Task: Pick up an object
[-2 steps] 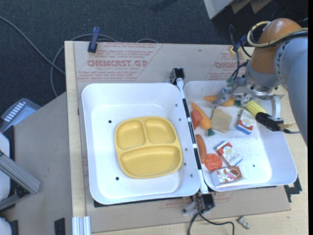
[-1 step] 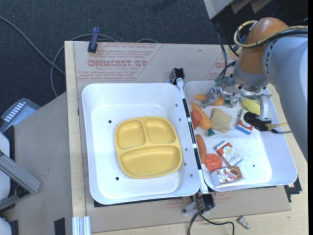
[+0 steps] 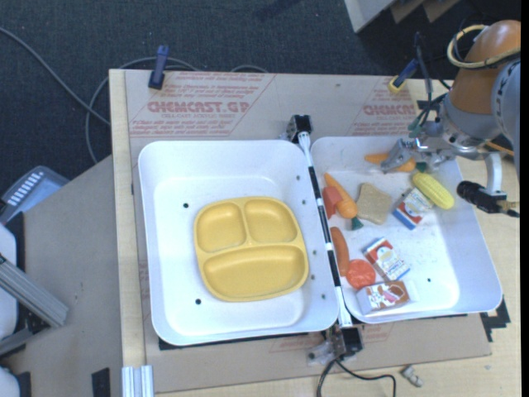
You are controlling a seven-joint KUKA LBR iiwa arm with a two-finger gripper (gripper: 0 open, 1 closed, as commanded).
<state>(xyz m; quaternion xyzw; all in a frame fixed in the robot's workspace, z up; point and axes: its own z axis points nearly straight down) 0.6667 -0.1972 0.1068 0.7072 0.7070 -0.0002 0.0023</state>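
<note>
Pincer [image 3: 402,157] over orange item [image 3: 382,160], partly hidden; can't tell pincer state.

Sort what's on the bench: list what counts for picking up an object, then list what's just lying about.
For the job:
pincer
orange piece at the pincer
corn cob
bread slice
carrot
right bin

Lying about:
yellow divided tray
left bin
blue clamp

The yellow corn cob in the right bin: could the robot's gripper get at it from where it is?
Probably yes. The corn cob lies uncovered beside the gripper, with nothing on top of it.
</note>
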